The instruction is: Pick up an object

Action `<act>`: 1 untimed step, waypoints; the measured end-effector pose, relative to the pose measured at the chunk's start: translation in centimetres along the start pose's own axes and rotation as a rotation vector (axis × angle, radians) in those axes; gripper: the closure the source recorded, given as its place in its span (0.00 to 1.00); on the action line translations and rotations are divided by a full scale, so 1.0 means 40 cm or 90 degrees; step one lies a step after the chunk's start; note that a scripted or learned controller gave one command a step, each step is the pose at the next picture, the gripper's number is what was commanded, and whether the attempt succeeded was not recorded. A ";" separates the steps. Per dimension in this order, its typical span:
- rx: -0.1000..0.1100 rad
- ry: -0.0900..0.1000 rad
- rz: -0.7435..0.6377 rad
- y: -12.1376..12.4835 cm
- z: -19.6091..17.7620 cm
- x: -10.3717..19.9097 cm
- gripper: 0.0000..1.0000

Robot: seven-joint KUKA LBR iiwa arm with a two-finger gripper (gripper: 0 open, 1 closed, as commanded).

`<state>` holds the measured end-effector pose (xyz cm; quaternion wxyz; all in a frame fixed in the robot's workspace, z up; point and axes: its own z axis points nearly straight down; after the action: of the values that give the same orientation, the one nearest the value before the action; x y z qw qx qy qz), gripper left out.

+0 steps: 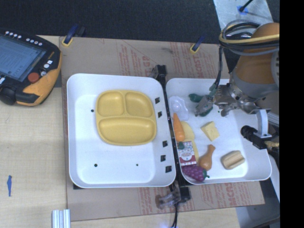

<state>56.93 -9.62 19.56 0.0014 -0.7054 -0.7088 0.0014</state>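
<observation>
On the right bin point(247, 175), cheese wedge point(210, 130) just below the pincer point(205, 109).

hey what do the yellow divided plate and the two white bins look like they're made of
Yellow divided plate: looks like molded plastic, matte to satin, with an even color and soft rounded ridges between compartments. Left bin and right bin: probably thin formed plastic, smooth and slightly glossy, with rounded corners and rolled rims. This is a guess from the look alone.
</observation>
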 end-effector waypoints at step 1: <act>-0.001 -0.002 -0.002 0.185 0.271 -0.053 0.00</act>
<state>64.31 -11.71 8.69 -0.0006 -0.7040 -0.7102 0.0019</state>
